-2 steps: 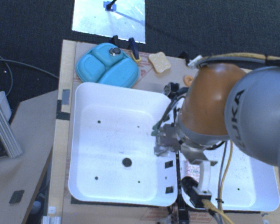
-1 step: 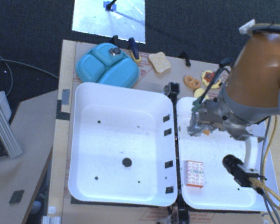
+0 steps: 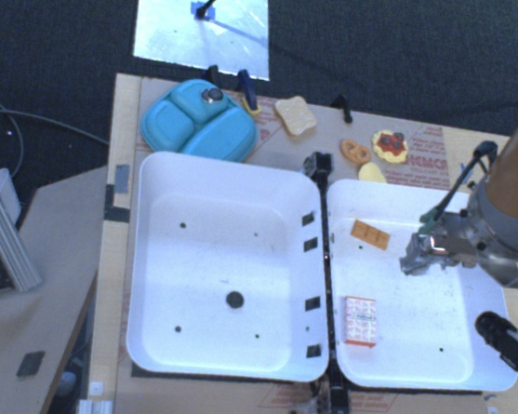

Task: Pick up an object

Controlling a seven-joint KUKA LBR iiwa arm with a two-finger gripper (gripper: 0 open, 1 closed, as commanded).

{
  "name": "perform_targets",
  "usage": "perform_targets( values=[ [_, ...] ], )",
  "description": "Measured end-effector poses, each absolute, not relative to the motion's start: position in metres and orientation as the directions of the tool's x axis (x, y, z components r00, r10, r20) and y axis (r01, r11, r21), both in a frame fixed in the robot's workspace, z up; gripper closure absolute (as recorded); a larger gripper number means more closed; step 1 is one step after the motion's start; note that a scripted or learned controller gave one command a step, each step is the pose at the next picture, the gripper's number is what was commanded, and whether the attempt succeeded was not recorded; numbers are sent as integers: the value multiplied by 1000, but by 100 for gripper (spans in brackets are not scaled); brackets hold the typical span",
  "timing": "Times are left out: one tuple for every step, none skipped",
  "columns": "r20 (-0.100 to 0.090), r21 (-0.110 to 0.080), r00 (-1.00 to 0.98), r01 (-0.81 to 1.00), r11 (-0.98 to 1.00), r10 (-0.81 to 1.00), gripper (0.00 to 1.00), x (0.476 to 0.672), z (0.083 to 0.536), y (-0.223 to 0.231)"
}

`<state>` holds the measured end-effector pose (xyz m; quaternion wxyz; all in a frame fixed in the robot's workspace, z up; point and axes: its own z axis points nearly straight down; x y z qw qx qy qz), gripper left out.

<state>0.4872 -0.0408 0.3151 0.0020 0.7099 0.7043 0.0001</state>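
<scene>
The right bin [image 3: 464, 367] holds an orange cracker-like piece [image 3: 370, 234] near its back left and a small white and red box [image 3: 361, 320] near its front left. In the left bin [image 3: 154, 263] lies a small dark round object [image 3: 235, 299]. My gripper [image 3: 416, 259] hangs over the middle of the right bin, to the right of the orange piece and above and right of the box. Nothing shows between its fingertips.
Behind the bins lie a blue sectioned plate [image 3: 200, 121], a toast slice [image 3: 296, 115], a pretzel [image 3: 354, 151], a small pizza-like toy [image 3: 390, 145] and a yellow piece [image 3: 372, 172]. A black divider [image 3: 321, 256] runs between the bins. A shiny sheet [image 3: 205, 15] lies on the floor behind.
</scene>
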Motion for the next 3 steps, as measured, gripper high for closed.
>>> perform_targets(
  values=[
    [0,6,-6,1000,6,1000,100,519,349,-10],
    [3,4,-12,1000,12,1000,100,558,334,70],
    [5,21,-8,1000,8,1000,100,544,494,85]
  ],
)
